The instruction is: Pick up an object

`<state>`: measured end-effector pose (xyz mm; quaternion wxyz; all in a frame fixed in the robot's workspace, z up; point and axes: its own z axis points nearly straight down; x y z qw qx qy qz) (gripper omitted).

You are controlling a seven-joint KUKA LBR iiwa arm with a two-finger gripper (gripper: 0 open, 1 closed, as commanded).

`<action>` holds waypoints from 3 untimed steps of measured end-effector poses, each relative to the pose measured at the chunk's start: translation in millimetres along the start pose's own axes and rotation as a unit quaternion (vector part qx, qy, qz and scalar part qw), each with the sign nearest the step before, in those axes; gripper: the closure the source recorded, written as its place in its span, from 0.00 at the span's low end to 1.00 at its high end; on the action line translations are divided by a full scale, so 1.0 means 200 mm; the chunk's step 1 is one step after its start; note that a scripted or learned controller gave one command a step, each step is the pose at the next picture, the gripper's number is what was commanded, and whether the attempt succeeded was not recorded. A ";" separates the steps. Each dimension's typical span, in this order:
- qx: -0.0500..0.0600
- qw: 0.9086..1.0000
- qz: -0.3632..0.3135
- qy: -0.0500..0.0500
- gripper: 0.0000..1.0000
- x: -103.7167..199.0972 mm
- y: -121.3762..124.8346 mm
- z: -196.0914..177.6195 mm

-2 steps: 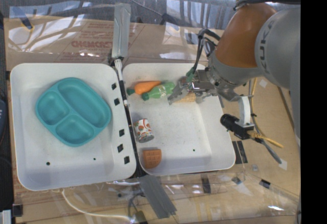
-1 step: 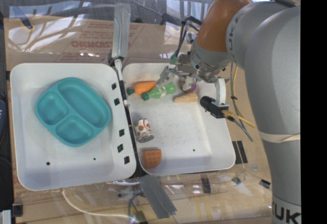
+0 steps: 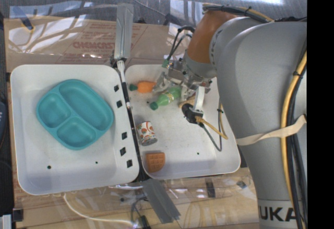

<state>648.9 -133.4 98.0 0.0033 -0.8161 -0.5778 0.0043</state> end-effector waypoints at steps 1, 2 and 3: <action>-0.001 1.000 0.000 0.000 0.00 0.00 0.00 0.00; 0.001 1.000 -0.004 0.001 1.00 0.01 0.00 -0.05; -0.006 0.995 -0.103 0.002 1.00 0.42 -0.10 -0.48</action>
